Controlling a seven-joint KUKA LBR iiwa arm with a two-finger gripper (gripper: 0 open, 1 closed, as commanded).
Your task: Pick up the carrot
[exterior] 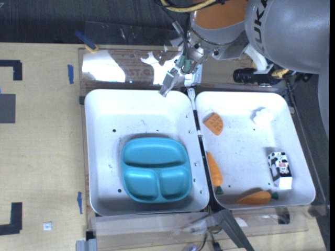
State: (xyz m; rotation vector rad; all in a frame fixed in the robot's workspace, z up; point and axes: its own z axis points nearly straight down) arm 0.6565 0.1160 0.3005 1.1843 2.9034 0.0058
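The gripper (180, 76) hangs over the far rim where the two bins meet, its fingers slightly apart with nothing between them. The carrot (214, 172) lies well away toward 5 o'clock, in the right bin (272, 101) against the dividing wall, its long axis running roughly 12 to 6, green tip nearest me.

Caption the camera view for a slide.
Claw poised above the bins' far edge; carrot lies against the right bin's left wall.
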